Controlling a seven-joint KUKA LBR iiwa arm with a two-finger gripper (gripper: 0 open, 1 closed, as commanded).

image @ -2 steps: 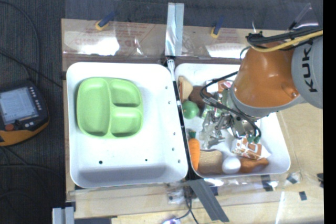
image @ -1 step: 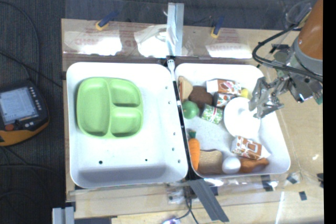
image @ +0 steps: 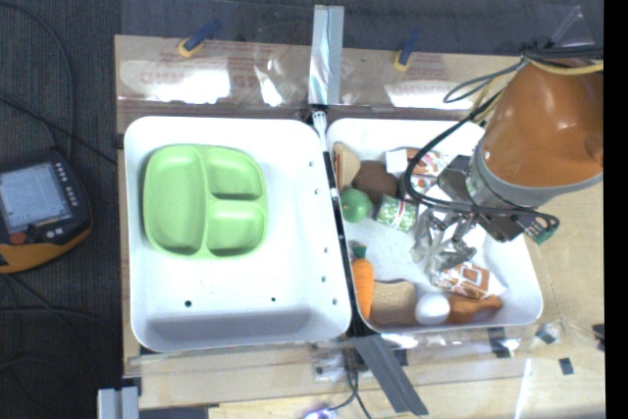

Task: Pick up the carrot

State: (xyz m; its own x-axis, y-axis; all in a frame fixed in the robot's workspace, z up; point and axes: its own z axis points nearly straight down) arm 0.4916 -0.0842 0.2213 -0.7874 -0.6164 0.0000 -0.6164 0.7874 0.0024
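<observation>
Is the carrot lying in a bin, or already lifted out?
Lying in the right bin, against its left wall; the carrot sits apart from the tool.

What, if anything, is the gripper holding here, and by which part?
Nothing is visibly held. The gripper hangs over the right bin, above a small carton, while the carrot lies apart by the bin's left wall.

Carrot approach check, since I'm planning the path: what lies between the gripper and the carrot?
In the camera view, bare white bin floor lies between the gripper and the carrot, which sits against the right bin's left wall.
</observation>
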